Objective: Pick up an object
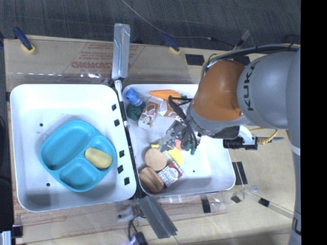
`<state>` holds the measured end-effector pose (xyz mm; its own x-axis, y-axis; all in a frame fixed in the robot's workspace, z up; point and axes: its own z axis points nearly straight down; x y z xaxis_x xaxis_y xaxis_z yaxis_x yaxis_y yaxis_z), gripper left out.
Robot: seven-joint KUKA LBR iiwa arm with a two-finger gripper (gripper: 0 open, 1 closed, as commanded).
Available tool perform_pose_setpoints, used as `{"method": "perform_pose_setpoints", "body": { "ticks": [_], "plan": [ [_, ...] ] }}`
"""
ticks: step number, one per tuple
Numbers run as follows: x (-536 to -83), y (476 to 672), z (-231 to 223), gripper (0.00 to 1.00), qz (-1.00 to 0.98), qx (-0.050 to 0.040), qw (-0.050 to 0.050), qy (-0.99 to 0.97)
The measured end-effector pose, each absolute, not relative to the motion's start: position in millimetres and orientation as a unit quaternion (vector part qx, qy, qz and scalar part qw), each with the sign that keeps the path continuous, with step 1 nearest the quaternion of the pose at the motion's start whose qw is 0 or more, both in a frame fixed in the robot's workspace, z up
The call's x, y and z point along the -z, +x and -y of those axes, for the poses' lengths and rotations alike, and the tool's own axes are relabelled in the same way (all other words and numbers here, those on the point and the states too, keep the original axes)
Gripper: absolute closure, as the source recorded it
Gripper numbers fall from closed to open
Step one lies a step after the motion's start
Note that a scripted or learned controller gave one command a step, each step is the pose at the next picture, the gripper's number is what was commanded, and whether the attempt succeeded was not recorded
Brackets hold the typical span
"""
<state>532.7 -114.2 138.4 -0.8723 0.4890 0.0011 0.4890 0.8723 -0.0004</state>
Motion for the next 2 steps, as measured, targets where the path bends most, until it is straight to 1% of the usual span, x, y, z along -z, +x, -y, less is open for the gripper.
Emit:
{"method": "perform_pose_setpoints", "body": {
  "ticks": [1,2],
  "plan": [
    [-168,594.3,91,1.0,0.907,0.0,-0.002,-0.422],
    [-153,581.8,138,1.0,0.959,-0.0003,0.001,-0.285]
  ]
}}
